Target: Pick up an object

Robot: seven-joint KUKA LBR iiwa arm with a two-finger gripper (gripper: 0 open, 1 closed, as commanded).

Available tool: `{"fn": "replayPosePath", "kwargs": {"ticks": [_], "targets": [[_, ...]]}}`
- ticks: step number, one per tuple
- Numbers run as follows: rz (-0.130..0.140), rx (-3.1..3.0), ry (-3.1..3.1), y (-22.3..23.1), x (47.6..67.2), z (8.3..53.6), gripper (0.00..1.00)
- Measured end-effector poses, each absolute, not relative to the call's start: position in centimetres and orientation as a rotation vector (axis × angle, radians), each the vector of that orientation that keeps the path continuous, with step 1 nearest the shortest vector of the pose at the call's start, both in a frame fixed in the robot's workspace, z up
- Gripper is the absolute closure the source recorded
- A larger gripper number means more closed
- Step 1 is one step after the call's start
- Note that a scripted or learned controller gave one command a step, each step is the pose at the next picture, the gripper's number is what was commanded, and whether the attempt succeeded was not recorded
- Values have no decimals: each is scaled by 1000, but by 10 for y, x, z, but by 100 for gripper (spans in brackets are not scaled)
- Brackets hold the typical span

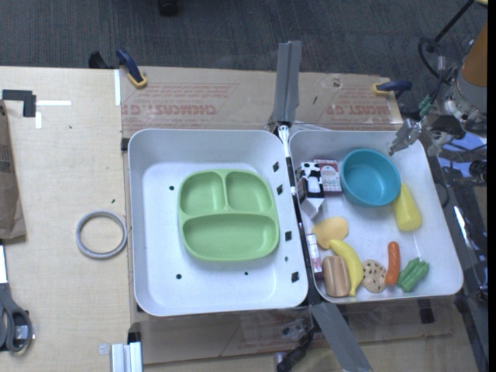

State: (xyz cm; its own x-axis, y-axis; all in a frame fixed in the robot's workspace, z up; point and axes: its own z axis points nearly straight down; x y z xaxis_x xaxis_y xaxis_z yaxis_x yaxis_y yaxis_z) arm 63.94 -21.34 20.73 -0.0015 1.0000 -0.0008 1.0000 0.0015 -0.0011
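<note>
The right bin (442, 231) holds several toy foods. A blue bowl (370, 177) sits at its back, with a yellow lemon-like piece (408, 208) to its right. A red and white carton (328, 175) and a black and white item (310, 183) lie left of the bowl. At the front are a banana (349, 260), a bread piece (335, 277), a cookie (373, 276), a carrot (393, 260) and a green vegetable (413, 273). My gripper (404, 136) hangs over the bin's back right corner, just right of the bowl and apart from every object.
The left bin (155, 277) holds a green divided plate (229, 213). A tape ring (101, 233), scissors (12, 328) and a brown bag (9, 184) lie on the bench to the left. Clamps (132, 68) sit at the back edge.
</note>
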Motion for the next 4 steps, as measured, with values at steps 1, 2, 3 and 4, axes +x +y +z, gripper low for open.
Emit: {"fn": "replayPosePath", "kwargs": {"ticks": [1, 2, 3, 4], "targets": [[-2, -2108, -2324, -219, 588, 117, 0], [-8, -2207, -2235, -209, 584, 93, 0], [-3, -2216, -2235, -212, 583, 103, 100], [4, -2356, -2075, -155, 573, 177, 100]]}}
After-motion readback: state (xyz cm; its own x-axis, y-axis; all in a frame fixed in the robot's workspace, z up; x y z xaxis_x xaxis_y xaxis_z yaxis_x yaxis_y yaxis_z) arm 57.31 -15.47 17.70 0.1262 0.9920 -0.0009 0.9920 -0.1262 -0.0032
